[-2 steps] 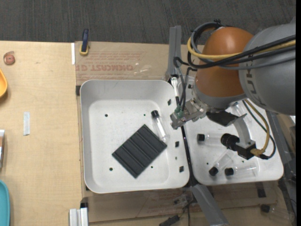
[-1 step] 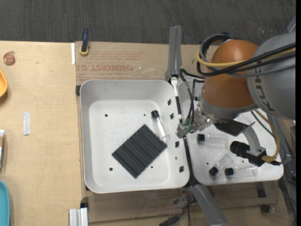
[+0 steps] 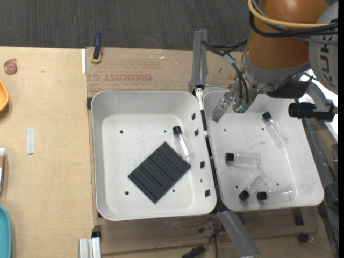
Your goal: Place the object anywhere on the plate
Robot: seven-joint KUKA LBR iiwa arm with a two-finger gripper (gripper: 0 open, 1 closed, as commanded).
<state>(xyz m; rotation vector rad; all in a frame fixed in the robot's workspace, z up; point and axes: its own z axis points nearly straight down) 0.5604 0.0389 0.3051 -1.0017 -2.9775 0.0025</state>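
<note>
my gripper [image 3: 221, 110] hangs over the right white bin [image 3: 301, 198], near its left wall; if it is open i cannot tell. one clear plastic vial with black cap [image 3: 181, 141] lies just beside the dark ribbed plate [image 3: 159, 172]. i should come down straight, away from the walls.

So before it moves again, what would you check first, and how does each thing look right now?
1. Plate in place: ok. The dark ribbed plate lies flat in the left bin.
2. Object already on the plate: not ok. One clear vial lies beside the plate's upper corner, on the bin floor.
3. More vials to pick: ok. Several lie in the right bin.
4. Hand holding a vial: cannot tell.
5. Hand position: ok. It hangs over the right bin's upper left corner.
</note>
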